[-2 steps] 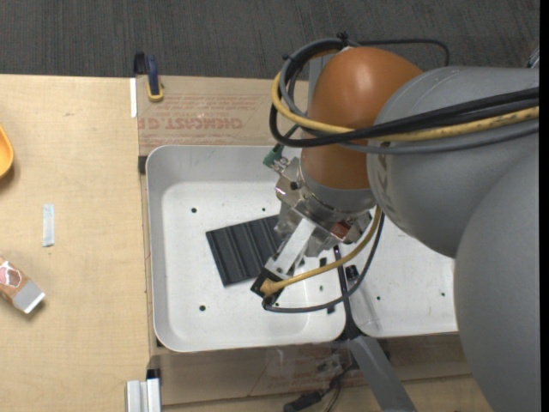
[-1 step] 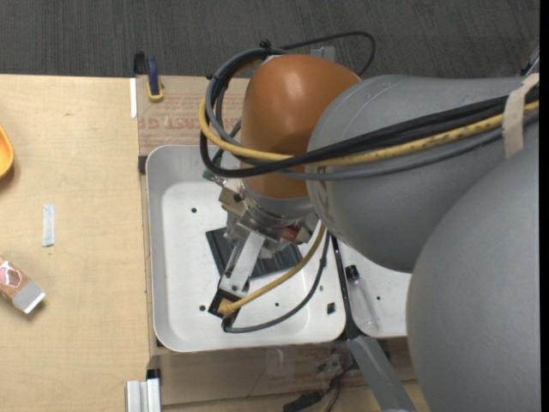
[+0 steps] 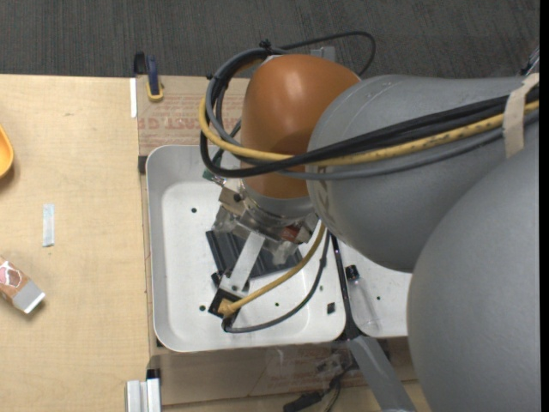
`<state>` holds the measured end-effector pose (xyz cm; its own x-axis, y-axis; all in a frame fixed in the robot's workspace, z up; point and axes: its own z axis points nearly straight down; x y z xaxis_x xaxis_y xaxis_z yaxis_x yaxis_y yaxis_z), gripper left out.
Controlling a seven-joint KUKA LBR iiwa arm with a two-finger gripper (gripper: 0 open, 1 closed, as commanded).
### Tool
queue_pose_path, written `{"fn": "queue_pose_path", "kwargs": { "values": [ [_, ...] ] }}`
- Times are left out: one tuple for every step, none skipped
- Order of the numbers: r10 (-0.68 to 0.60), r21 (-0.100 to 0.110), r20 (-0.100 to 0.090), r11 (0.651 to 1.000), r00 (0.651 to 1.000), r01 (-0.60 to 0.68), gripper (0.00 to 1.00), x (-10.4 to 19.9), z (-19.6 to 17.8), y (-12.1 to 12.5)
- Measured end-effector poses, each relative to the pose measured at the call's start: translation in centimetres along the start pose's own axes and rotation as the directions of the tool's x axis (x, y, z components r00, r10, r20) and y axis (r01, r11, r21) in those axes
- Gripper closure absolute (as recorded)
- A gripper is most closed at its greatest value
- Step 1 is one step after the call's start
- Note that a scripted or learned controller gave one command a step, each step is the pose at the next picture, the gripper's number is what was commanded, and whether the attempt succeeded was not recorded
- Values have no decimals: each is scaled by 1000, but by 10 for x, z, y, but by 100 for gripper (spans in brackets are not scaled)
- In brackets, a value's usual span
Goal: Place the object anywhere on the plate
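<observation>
Object for the plate cannot be picked out at the jaws, which sit low inside the shallow white plastic bin (image 3: 171, 230) under the grey arm's orange-banded wrist (image 3: 292, 118). Whether the jaws are open or closed, or hold anything, I cannot tell. Looped black and yellow cables (image 3: 274, 303) trail just beside them. A curved orange plate edge (image 3: 4, 157) lies well apart, across the wooden tabletop (image 3: 77, 144). Likely failure: lifting away empty, or dropping the load on that long crossing.

Task object, plate: cannot tell; arm (image 3: 386, 187) covers white bin (image 3: 176, 256).
</observation>
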<state>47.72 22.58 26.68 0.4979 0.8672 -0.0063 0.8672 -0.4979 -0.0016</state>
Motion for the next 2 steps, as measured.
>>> {"fn": "queue_pose_path", "kwargs": {
  "values": [
    [256, -1, -3, 967, 967, -256, 0, 19, -78, 30],
    [-315, -2, -1, 949, 949, 315, 0, 2, -174, -1]
  ]
}}
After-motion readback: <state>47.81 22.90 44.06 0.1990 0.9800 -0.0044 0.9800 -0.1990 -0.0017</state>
